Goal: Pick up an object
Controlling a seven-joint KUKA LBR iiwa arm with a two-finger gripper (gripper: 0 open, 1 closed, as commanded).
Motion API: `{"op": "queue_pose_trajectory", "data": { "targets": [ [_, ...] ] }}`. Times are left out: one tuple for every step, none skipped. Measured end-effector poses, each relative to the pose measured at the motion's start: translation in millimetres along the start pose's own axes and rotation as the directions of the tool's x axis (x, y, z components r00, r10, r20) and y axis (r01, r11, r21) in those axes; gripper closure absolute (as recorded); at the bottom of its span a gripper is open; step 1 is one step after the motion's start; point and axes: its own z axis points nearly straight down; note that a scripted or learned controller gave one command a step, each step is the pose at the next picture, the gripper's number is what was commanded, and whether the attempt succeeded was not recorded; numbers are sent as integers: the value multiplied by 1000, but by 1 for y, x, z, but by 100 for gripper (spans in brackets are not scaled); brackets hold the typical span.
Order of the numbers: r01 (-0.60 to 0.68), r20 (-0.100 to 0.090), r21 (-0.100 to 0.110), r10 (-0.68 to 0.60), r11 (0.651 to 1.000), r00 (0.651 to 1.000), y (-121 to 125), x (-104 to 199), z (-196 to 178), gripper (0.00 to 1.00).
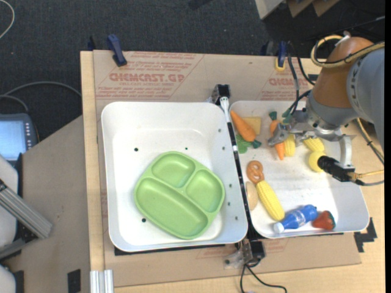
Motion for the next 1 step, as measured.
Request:
{"op": "queue_pose_trajectory", "data": {
  "targets": [
    [4, -4, -2, -4, 1000, 1000, -43, 67, -96, 100]
  ]
}}
